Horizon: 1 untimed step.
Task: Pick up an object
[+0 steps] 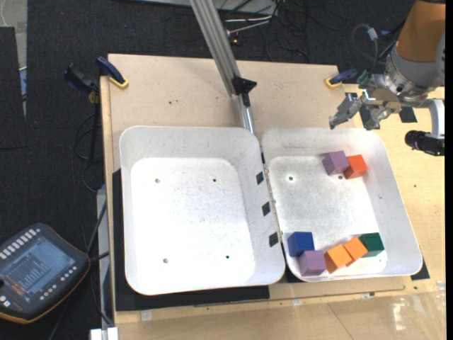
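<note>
The right bin (396, 211) holds several small blocks. A purple block (334, 163) and an orange block (356, 166) touch each other near its far edge. Along its near edge lie a blue block (300, 243), a second purple block (312, 262), two orange blocks (338, 255) (355, 248) and a green block (371, 244). My gripper (356, 119) hangs above the far rim of the right bin, up and to the right of the far purple block. It is open, and nothing is between its fingers.
The left bin (134, 147) stands beside the right one. A slanted metal pole (219, 41) ends at the far edge between the bins. Clamps (113, 73) (338, 80) sit on the bench's far corners. A teach pendant (35, 271) lies at lower left.
</note>
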Each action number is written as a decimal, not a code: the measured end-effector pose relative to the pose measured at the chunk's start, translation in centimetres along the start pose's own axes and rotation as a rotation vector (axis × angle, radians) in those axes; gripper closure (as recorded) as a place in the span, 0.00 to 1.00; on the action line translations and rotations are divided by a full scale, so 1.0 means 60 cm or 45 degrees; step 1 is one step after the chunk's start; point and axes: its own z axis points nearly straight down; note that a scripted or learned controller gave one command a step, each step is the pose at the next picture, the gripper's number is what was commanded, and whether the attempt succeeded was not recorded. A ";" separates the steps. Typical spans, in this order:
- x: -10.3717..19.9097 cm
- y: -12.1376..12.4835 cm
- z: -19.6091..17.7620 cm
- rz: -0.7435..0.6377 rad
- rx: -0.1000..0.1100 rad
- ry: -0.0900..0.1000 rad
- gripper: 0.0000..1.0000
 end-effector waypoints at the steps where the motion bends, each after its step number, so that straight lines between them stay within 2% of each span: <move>1: 0.001 0.001 -0.006 -0.003 -0.006 -0.002 0.00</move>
